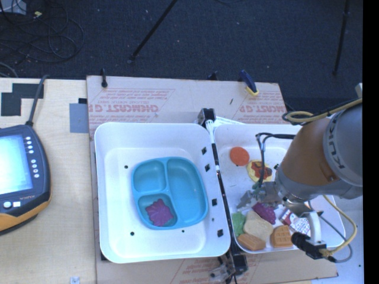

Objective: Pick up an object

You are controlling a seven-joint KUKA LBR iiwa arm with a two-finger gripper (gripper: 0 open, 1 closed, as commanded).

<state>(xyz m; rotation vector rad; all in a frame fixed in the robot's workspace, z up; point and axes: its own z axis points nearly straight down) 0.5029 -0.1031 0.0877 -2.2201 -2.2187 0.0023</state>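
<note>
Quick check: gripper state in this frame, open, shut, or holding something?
Gripper: cannot be told; it sits low in the right bin over the toy food pile.

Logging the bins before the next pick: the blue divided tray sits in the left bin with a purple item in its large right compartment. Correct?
Not quite. The camera view shows the purple item in the small lower-left compartment of the blue divided tray, not the large right one. The tray does sit in the left bin.
</note>
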